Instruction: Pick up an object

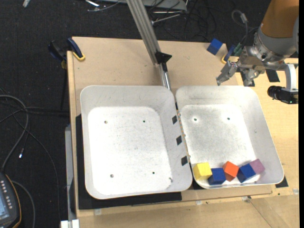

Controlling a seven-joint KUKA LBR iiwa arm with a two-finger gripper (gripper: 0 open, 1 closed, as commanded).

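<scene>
Jaws spread apart, nothing between; gripper [236,75] above far rim of right bin [266,122]. Blocks [228,171] well below, crowding near wall; bare floor between.

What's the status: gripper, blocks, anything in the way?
Gripper open, above right bin's far rim, holding nothing. Five blocks clustered along near wall. Path clear.
</scene>
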